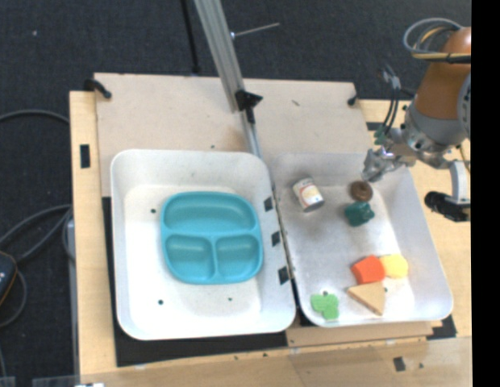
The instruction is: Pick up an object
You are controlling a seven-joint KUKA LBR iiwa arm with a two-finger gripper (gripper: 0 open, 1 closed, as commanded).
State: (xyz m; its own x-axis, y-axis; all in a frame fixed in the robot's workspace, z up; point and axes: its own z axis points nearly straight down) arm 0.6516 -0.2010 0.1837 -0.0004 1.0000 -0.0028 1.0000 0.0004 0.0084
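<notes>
Camera view: the left white plastic bin (129,216) holds a turquoise divided plastic tray (210,237). The right white bin (423,240) carries an orange block (368,269), a tan wedge (368,298) and, at the far end, a dark green lump (359,214) beside a small brown round piece (361,190). The gripper (377,164) hangs just beyond that brown piece; its opening cannot be told. A clean pick probably needs centring over the piece, clear of the green lump.

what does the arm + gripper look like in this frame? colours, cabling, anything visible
The arm has an orange-brown band on its upper segment and a grey metal wrist below it. Pale cables loop over the top, and thin dark wires run down the wrist's left side. The gripper is small, grey and metallic. A dark bracket sticks out below the wrist on the right.
</notes>
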